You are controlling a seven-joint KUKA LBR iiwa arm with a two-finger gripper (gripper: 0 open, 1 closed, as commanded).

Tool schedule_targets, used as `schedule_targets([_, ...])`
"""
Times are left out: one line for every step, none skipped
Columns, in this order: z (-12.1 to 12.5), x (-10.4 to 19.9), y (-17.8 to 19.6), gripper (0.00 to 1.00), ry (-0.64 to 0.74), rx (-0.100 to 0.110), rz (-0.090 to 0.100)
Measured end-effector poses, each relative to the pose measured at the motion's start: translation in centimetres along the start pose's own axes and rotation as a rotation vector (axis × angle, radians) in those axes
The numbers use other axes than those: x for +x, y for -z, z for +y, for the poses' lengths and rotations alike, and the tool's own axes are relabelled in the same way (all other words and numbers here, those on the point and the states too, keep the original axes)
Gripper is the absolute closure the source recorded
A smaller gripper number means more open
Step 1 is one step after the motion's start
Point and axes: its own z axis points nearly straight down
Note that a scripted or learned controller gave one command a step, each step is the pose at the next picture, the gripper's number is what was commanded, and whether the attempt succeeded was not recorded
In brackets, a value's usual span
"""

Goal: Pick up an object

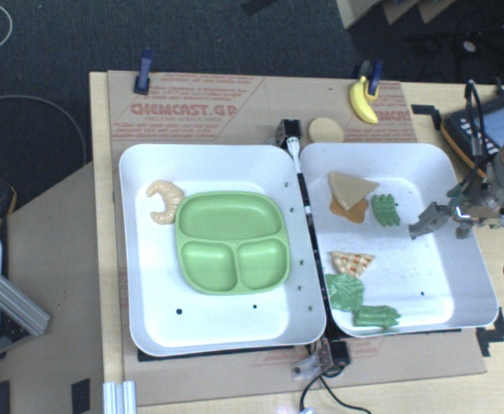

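Hovering at 3 o'clock over the right bin [425, 158], my gripper [428, 221] looks spread, pinching nothing. Nearest target, the green broccoli piece [385, 210], sits at its 9 o'clock, touching the sandwich [350, 195]; I judge a descent could clip both.

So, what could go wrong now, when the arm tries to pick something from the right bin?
1. The gripper hangs over bare floor of the right bin, beside no item, so closing here would probably catch nothing.
2. The sandwich and the green piece lie close together; a grasp there may push one aside.
3. The leafy piece lies against the bin wall, leaving little finger room.
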Motion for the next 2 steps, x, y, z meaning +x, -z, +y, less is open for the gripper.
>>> schedule_targets([-3.4, -2.0, -11.4, 0.0, 0.0, 0.002, 0.004])
schedule_targets([3.1, -1.8, -11.2, 0.0, 0.005, 0.003, 0.01])
